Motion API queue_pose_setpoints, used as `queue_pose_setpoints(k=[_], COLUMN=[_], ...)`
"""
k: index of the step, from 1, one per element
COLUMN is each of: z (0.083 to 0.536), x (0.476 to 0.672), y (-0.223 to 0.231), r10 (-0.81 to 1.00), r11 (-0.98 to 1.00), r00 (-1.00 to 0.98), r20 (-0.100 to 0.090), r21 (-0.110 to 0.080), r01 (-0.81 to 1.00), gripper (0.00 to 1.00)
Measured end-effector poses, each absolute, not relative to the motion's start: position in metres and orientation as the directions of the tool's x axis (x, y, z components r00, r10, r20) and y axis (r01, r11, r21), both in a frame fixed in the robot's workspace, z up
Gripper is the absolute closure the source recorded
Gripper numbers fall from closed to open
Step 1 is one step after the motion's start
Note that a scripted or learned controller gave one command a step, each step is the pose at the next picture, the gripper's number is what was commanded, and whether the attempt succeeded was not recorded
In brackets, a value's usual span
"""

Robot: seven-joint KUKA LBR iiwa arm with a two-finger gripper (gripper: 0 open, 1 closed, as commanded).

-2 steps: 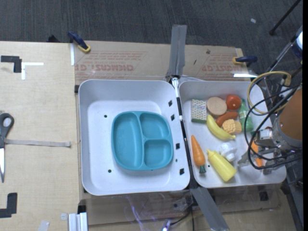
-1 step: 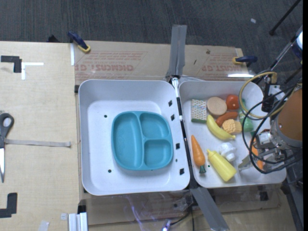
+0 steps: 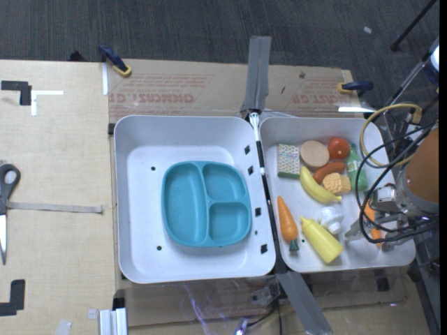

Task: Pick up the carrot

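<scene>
Nearest, carrot (image 3: 286,219) lies free along right bin's (image 3: 408,258) nine-o'clock wall; gripper (image 3: 377,230), perhaps approaching, at four o'clock, state unreadable.

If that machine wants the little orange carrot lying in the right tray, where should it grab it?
Probably around the thick middle of the orange toy carrot, coming straight down from above. It lies flat, its long body running along the left wall of the right white bin, green tip toward the viewer, so pinching across its narrow width suits it. The wall on one side and the yellow squeeze bottle on the other leave little room.
</scene>
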State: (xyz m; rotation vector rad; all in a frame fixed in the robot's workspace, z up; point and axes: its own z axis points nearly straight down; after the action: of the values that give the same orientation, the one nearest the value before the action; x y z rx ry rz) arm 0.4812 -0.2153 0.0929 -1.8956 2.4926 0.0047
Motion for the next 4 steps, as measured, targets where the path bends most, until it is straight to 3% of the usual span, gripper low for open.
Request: queue_pose_setpoints(k=[3, 4], z=[0.0919, 0.1016], x=[0.4791, 0.4817], y=[-0.2199, -0.2184], r10=[-0.797, -0.798], r11=[0.604, 0.602], r00=[-0.604, -0.602], r20=[-0.004, -0.007], r21=[0.000, -0.004], r01=[-0.797, -0.798], gripper=[0.00, 1.00])
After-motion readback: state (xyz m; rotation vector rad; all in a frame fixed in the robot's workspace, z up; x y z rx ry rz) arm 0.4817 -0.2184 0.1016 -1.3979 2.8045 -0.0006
